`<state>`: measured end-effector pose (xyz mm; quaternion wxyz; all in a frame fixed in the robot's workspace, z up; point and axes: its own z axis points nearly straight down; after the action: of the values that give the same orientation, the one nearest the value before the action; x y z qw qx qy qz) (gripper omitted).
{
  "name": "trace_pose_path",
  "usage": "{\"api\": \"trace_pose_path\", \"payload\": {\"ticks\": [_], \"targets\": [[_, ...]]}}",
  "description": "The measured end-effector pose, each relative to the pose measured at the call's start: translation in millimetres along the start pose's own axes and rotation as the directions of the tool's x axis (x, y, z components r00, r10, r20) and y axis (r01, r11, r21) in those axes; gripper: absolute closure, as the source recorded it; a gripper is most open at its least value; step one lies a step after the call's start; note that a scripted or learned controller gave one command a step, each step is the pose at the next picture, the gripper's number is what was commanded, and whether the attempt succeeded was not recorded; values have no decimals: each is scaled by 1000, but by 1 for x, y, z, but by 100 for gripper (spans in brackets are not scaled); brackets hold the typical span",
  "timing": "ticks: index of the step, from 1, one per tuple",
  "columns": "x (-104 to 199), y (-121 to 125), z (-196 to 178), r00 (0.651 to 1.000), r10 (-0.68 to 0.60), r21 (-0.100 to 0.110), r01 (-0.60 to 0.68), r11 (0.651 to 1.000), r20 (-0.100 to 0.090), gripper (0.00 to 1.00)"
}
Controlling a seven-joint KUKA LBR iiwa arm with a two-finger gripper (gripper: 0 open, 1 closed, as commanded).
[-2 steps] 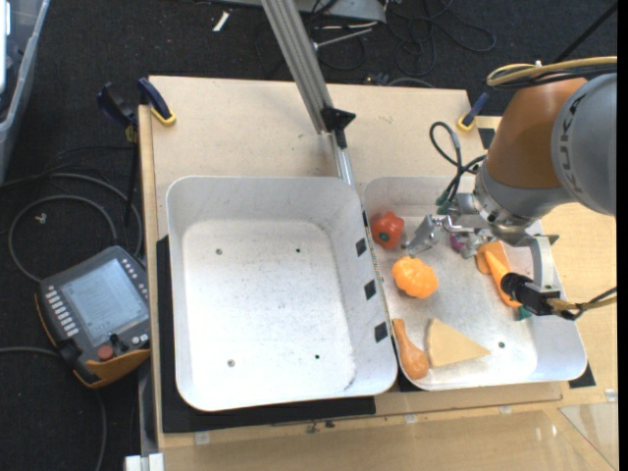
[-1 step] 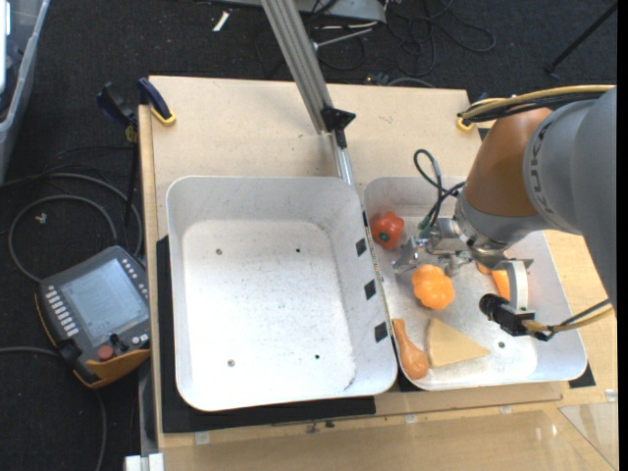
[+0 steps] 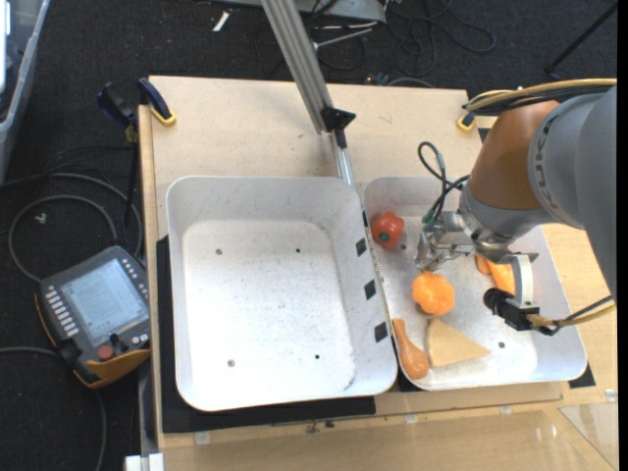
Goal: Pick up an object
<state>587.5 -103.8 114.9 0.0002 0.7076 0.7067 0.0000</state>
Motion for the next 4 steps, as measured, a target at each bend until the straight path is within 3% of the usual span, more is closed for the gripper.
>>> {"api": "trace_pose_path", "payload": {"ticks": [2, 4], "targets": [[1, -3, -111, 1000, -4, -6, 4, 1000, 1, 100], [101, 36, -107, 1000, -10, -1, 10, 1000, -2, 100]]}}
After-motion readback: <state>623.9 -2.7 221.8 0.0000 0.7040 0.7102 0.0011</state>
